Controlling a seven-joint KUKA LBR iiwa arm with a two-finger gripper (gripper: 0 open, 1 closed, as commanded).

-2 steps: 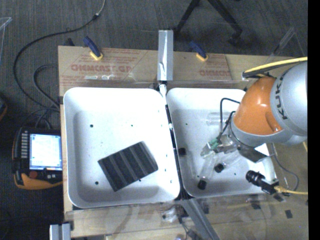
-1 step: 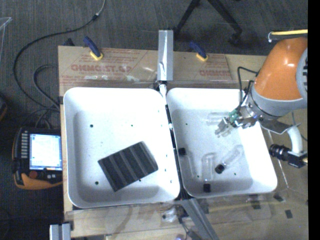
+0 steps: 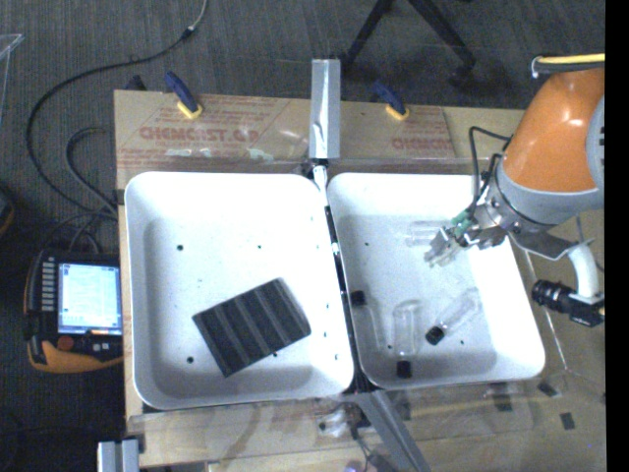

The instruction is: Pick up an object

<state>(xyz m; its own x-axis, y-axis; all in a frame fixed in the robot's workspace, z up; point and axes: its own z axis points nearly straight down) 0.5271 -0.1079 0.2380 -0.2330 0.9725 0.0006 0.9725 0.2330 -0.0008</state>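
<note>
I've got the hand (image 3: 439, 248) over the right bin (image 3: 511, 357), can't tell its opening; nearest clear tube (image 3: 454, 315) lies at 6 o'clock, long axis running 2-to-8.

The bench (image 3: 285, 136) carries two white bins side by side: the left bin (image 3: 157, 200) and the right bin (image 3: 373, 200). Two clamps (image 3: 182, 89) grip its far edge.

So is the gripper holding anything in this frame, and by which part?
Cannot be told. The gripper sits low over the right bin, near a clear object, but nothing is plainly between its fingers.
</note>
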